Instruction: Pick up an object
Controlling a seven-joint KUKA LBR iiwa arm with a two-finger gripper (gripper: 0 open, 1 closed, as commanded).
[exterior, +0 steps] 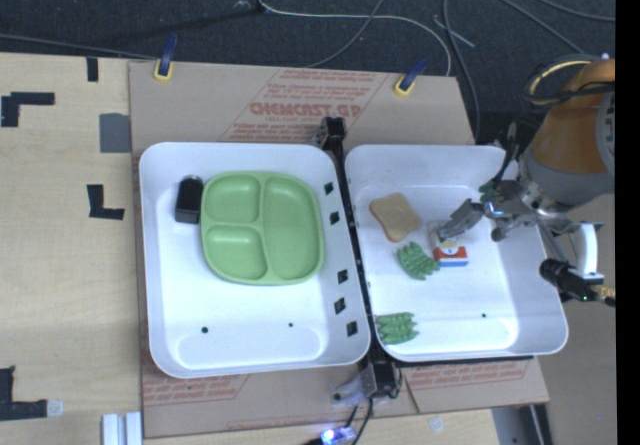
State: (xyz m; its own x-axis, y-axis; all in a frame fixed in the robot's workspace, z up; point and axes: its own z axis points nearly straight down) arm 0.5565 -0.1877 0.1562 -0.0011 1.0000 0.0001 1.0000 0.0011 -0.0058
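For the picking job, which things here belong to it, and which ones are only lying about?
Belong to the job:
- gripper, low in the right bin
- small red, white and blue item beside it
- tan bread-like piece
- two green leafy pieces

Lying about:
- green divided plate in the left bin
- black block
- cables behind

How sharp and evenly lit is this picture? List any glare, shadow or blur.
Camera view: soft overall, even light; the small red-and-white item and the gripper are blurred; the green divided plate throws almost no shadow; mild sheen on the left bin's near rim; the dark floor at top is dim.
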